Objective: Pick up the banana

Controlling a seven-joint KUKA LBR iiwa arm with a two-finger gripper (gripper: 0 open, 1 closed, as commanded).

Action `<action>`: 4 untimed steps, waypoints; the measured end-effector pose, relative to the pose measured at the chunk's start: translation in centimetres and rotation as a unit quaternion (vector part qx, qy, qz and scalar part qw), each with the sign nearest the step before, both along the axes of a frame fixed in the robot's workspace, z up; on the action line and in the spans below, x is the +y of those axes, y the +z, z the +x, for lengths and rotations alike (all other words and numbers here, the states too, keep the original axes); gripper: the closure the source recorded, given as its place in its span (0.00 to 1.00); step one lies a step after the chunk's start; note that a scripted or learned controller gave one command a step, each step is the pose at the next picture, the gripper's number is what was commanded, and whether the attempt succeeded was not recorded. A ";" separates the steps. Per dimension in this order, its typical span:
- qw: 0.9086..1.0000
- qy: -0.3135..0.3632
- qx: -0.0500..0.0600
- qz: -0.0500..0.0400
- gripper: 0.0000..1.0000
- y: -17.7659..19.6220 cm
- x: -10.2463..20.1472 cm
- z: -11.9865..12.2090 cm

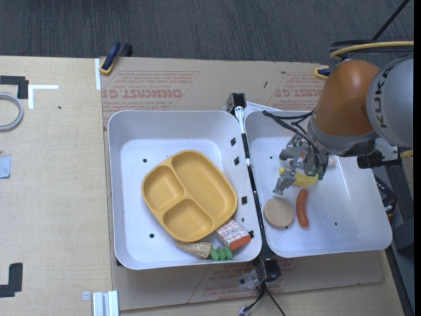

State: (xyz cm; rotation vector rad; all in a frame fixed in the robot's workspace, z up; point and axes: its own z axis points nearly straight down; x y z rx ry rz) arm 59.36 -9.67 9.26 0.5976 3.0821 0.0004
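Yellow curved plastic banana (pixel 304 177) under the metal two-finger hand (pixel 294 170) in the right white bin (pixel 355 232), not lifted; grip state unclear.

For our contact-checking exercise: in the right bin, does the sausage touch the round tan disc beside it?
Apart. The camera view shows a thin strip of white bin floor between the sausage and the round tan disc.

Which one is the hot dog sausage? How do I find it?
Look in the right bin, just under the gripper. The sausage lies beside a round tan bun. It is the long, thin, red-orange one; the bun is flat and round.
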 end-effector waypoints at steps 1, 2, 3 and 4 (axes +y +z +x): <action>1.000 0.000 0.000 0.000 0.00 0.0 0.0 0.0; 1.000 0.000 0.000 0.000 0.00 0.0 0.0 0.0; 1.000 0.000 0.000 0.000 0.00 0.0 0.0 0.0; 1.000 0.000 0.000 0.000 0.00 0.0 0.0 0.0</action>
